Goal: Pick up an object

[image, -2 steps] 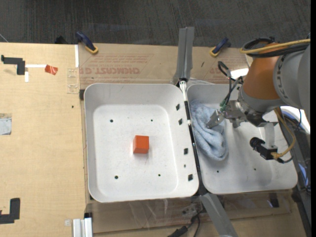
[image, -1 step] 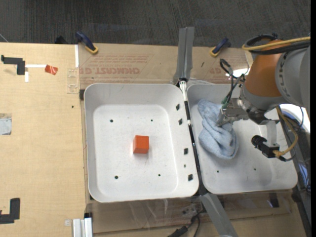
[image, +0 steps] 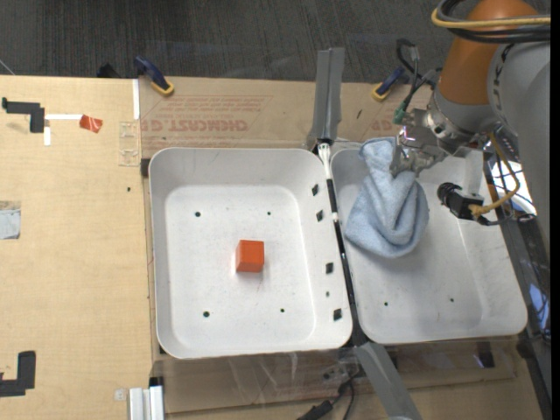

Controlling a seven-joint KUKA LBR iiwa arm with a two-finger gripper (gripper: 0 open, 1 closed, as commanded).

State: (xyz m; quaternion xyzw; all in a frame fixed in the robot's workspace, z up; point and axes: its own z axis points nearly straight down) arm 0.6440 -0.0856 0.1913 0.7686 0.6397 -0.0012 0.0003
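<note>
Orange block [image: 250,256], pale blue cloth [image: 389,208], white bins [image: 175,322]

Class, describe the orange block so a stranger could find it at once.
Start at the two white bins and take the left bin. The orange block sits near its middle. It is a small, hard-edged cube, unlike the soft blue cloth in the right bin.

A soft, matt blue cloth [image: 387,210] lay in a smooth white plastic bin [image: 490,313], beside a matt orange block [image: 250,256] and a pale wood-grained surface [image: 70,252].
</note>
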